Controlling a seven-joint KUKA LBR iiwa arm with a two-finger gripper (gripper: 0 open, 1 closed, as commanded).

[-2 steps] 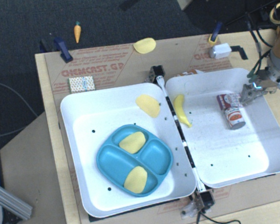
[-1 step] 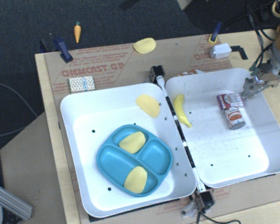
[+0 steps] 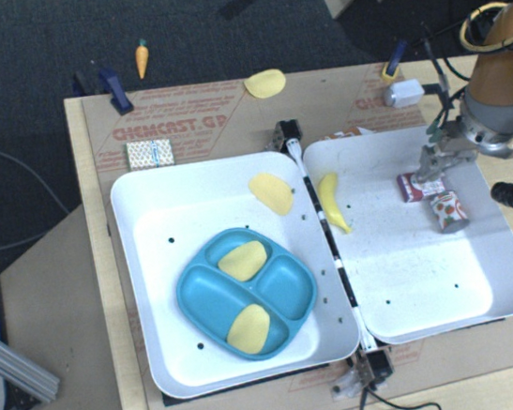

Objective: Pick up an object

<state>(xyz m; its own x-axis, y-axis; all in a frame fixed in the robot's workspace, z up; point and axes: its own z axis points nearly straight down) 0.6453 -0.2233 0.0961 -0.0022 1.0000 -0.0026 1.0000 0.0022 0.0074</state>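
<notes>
The arm [image 3: 497, 94] reaches in over the right bin [image 3: 423, 309], presumably going for the packet [image 3: 420, 186] right under the gripper [image 3: 432, 160]. Can't tell its grip state. A small can [image 3: 449, 211] sits just beside it.

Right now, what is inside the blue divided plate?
Two yellow pieces sit in the blue divided plate: one in the upper compartment, one in the lower. Whatever lies under them is covered.
</notes>
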